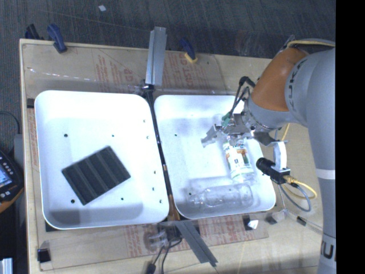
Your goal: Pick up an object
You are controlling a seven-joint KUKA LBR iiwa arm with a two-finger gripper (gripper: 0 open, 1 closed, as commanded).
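We see the tool (223, 131) low in the right-hand shallow white plastic bin (177, 113), toward that bin's two o'clock, and we cannot tell from this slant whether it is spread or closed. Just below it, at about four o'clock in the bin, lies a small white bottle with a green-and-orange printed label (238, 160), on its side and nearly touching the tool — we judge this the likeliest thing to pick. It looks light and stiff, with a smooth, rounded body that may roll or slip under a pinch, so we would take it across its narrow width at mid-body rather than near the cap end. Along the bin's six o'clock edge lies a clear, see-through plastic bottle (223, 196), also on its side, close to the white one; it is likely thin-walled and would give under pressure, and its nearness leaves little room on that side. The bin's wall at three o'clock crowds the other side. In the left-hand white bin (51, 104) a dark ribbed rectangular slab (96, 174) lies flat at seven o'clock, well apart, on the pale worktop (85, 67).
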